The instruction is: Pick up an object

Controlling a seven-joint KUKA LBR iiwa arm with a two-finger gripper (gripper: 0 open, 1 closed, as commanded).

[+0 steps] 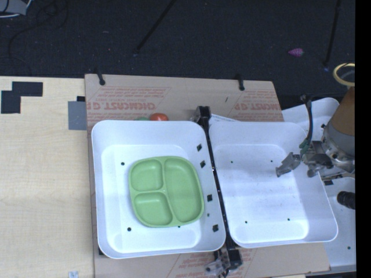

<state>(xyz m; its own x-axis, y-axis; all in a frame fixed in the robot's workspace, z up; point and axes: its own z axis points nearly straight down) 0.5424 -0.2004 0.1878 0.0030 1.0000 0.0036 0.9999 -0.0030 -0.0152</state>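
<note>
- A pale wooden bench top (40,172) fills the left side, with black shapes and a grey patch near its upper edge.
- A sheet of brown cardboard (174,97) with red print lies under both bins.
- A small red-orange object (159,117) peeks out just behind the back rim of the left bin, on the cardboard.
- The left bin (110,143) holds a green plate (166,191) with three compartments, lying flat near the middle of the bin floor.
- The plate is well apart from the gripper, a whole bin away to its left.
- The right bin (261,213) sits just beside the left one, their rims meeting along the centre.
- The gripper (288,165) hangs over the right part of the right bin, near its right wall; one grey finger points left. Whether the fingers are spread or pressed together cannot be told, and nothing is seen between them.
- The arm (345,126) enters from the right edge, above the bin's right rim.
</note>
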